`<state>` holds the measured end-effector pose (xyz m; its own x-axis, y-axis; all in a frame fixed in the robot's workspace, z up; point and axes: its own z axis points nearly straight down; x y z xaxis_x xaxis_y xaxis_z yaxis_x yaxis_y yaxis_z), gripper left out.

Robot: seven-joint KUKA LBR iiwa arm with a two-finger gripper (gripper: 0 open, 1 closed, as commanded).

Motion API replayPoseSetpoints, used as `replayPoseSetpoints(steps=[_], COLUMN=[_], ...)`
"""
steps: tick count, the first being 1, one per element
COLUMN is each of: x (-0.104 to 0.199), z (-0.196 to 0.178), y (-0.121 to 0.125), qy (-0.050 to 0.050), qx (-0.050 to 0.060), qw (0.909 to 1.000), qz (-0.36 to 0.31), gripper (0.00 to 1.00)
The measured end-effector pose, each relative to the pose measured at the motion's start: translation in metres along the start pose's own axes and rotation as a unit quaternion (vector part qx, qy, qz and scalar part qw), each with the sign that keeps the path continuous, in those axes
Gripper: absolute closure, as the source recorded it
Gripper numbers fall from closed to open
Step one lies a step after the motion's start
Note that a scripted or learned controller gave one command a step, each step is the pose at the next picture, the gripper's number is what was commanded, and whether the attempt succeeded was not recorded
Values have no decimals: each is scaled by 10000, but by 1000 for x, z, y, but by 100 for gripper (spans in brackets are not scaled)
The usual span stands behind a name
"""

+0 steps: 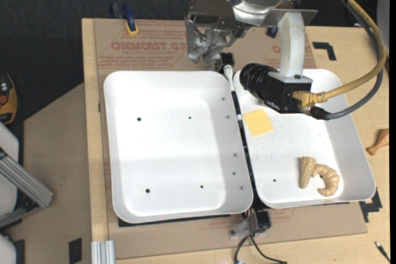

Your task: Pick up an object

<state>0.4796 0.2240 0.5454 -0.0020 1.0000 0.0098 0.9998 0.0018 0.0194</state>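
- Reach stage: the gripper (207,49) hangs over the tabletop (148,40) at the far edge of the bins, just beyond the far right corner of the left bin (124,133). Nothing is seen in its grasp, and no pick is yet made.
- Whether the gripper is apart or together cannot be told from this angle.
- Both candidates for the pick lie in the right bin (291,151). A flat yellow square (258,122) sits close to its left wall and a tan curved piece (320,175) lies toward its near right corner, the two well apart.
- The left bin shows a bare white floor marked by four small dark dots.
- Next move, by judgement: travel nearward and right into the right bin, then descend on one item. The square is the closer target, but it lies flat beside the wall, which may hamper a pinch. The curved piece stands prouder and has open room around it.
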Motion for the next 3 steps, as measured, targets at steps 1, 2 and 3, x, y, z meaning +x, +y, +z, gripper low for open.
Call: replayPoseSetpoints(steps=[1,2,3], x=[2,3,4], z=[0,-11,-21], y=[0,0,1], qy=[-42,-39,-31], qx=[80,67,54], qw=[10000,10000,10000], qz=[-8,-18,-25], gripper=[100,100,100])
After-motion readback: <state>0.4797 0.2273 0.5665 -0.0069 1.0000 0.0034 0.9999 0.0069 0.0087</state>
